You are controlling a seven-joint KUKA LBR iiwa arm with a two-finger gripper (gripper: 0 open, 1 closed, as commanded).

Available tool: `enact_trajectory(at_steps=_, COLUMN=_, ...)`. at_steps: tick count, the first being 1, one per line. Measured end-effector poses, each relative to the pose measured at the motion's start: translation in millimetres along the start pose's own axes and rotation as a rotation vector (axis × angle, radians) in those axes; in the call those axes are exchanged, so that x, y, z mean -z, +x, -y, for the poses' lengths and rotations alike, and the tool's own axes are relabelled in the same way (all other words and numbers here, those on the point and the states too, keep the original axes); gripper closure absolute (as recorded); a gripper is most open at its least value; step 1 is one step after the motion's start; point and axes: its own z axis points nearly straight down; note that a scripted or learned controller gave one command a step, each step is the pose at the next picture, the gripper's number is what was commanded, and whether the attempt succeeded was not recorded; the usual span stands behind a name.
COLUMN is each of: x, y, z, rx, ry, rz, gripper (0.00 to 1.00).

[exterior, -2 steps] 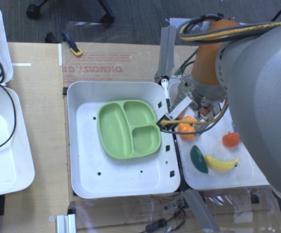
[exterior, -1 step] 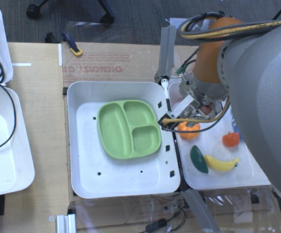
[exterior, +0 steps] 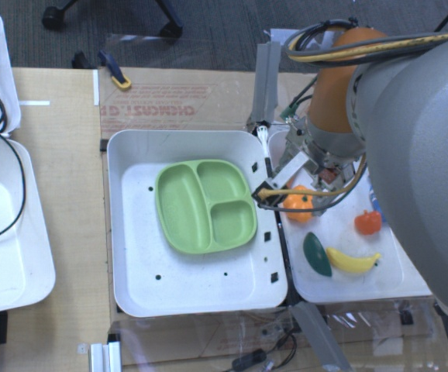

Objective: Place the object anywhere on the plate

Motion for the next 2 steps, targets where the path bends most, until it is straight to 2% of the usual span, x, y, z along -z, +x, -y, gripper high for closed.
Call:
enact_trajectory(at_steps=1, x=6, y=-1, z=-1, rx=0.001, ry=0.002, rz=0.007, gripper=1.0)
enact_trajectory(at_steps=2, x=-12, y=52, z=41, rx=0.197, ry=-0.006, rz=-0.014, gripper=1.0)
